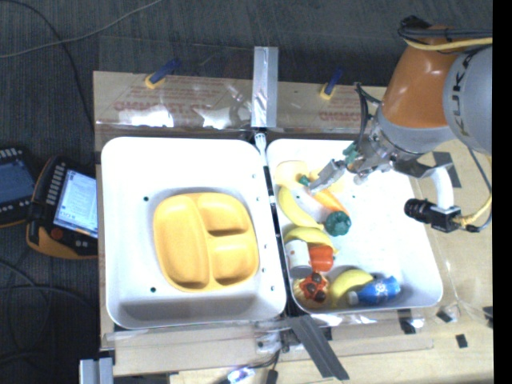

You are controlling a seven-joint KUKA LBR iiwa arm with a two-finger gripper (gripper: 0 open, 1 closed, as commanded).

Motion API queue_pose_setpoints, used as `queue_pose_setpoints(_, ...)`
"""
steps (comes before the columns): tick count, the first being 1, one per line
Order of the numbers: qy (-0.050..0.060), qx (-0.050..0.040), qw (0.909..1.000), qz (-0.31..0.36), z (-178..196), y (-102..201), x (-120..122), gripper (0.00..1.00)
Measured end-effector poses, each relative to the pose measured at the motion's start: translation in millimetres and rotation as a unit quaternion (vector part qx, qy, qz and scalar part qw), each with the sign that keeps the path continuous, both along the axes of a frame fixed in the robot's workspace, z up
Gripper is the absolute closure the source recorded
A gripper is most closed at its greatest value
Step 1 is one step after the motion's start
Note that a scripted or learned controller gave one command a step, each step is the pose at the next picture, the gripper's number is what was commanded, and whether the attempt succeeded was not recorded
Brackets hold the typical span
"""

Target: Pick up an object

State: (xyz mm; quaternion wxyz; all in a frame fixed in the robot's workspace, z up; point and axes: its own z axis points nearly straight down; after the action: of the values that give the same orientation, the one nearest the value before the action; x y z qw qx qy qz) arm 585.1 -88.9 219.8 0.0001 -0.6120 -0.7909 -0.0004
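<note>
While curved glossy banana (294,207) lies below, metal pincer (320,178) hangs; open or closed unclear.

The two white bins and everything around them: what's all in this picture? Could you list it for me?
bins: two, white, side by side on the bench
divided tray: one, yellow, in the left bin
bananas: about three, yellow, along the right bin's left side and near its front
carrot-like toy: one, orange, right bin, under the gripper
round teal piece: one, right bin, by the carrot-like toy
blue object: one, right bin's front
small red-orange items: a few, right bin's front left
clamps: two, yellow and blue, at the back edge
handheld screen: one, left of the bench
arm: one, grey and orange, from the right
gripper: one, over the right bin
</note>
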Motion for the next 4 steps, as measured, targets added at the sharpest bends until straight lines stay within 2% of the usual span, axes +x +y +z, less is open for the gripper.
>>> queue_pose_setpoints(1,0.0,-0.0001,0.9997,0.023,-126,-27,19,0.0)
queue_pose_setpoints(2,0.0,-0.0005,0.9903,0.139,-83,-65,-13,0.0)
queue_pose_setpoints(3,-0.005,-0.0038,0.9776,0.21,-130,-37,4,0.0)
queue_pose_setpoints(4,-0.007,-0.0024,0.9777,0.21,-119,-36,5,1.0)
